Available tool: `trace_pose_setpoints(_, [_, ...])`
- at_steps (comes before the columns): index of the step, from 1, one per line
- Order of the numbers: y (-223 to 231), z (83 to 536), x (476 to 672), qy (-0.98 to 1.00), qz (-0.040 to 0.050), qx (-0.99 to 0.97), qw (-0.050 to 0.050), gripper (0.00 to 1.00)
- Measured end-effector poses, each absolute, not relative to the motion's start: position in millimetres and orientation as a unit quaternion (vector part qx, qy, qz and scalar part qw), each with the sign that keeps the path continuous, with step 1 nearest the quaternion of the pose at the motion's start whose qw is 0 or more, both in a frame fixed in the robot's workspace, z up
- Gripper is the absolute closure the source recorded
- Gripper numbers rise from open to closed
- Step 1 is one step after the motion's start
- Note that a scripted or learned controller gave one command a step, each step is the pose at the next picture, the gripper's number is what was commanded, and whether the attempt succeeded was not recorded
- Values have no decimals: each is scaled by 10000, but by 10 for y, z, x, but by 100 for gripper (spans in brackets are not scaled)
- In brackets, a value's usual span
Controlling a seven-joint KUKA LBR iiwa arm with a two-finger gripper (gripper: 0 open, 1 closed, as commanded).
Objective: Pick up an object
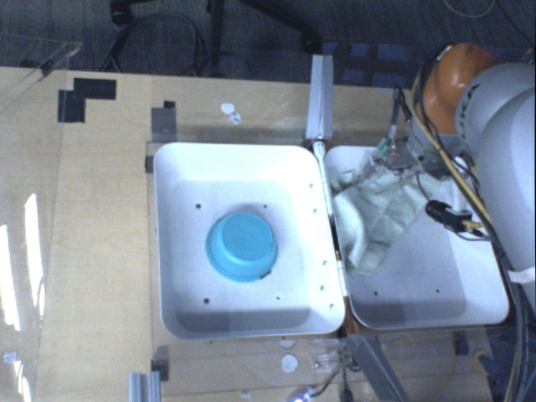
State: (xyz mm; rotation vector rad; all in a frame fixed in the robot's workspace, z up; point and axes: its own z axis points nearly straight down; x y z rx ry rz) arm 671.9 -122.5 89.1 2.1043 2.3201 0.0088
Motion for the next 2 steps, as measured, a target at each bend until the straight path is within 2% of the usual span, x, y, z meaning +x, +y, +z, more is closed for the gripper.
trace_pose_setpoints(1, [-1211, 1019, 6742, 7433, 38, 6689, 80, 100])
trace_pose_setpoints(2, [-987, 901, 6722, 7367, 27, 6761, 56, 100])
